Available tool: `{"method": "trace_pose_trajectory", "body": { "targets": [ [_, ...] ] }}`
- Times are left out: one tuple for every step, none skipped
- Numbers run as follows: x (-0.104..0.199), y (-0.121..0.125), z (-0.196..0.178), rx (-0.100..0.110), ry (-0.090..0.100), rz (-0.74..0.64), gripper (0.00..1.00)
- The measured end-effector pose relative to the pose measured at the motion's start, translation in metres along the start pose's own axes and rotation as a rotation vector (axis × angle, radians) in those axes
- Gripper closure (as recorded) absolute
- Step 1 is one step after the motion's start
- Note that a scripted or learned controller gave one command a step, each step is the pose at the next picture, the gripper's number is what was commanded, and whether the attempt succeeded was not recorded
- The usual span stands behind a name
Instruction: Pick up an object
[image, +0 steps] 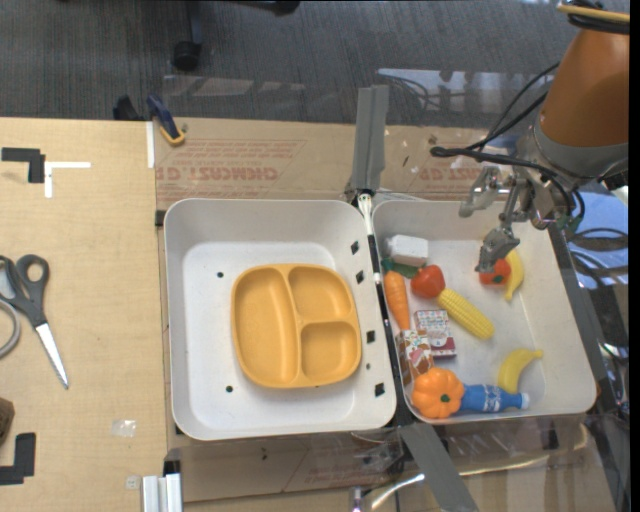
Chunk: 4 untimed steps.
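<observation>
The gripper (497, 250) hangs over the right bin (575, 330), its fingers seemingly closed around a small red toy (493, 273) beside a banana (514, 275), so a slow, straight lift should keep the toy from slipping or snagging the banana.

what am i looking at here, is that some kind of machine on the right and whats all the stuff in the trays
One camera looks down at a slant on a bench. The grey and orange shape at the right is a robot arm; its claw hangs over the right bin, just above a small red and orange toy. That bin holds toy food: corn, two bananas, a carrot, a pumpkin. The left bin holds a yellow divided plate. Scissors lie on the bench.
</observation>
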<state>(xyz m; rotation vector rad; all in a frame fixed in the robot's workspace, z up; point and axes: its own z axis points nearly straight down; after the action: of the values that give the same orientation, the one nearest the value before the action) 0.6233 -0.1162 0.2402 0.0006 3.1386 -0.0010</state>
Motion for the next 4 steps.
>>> {"method": "trace_pose_trajectory", "body": {
  "targets": [
    [-0.021,-0.062,0.130,-0.001,0.000,0.093,0.00],
    [0.002,-0.070,0.147,0.000,-0.001,0.231,0.00],
    [0.000,-0.069,0.136,0.002,-0.007,0.227,1.00],
    [-0.013,-0.024,-0.009,0.000,-0.004,0.237,1.00]
  ]
}}
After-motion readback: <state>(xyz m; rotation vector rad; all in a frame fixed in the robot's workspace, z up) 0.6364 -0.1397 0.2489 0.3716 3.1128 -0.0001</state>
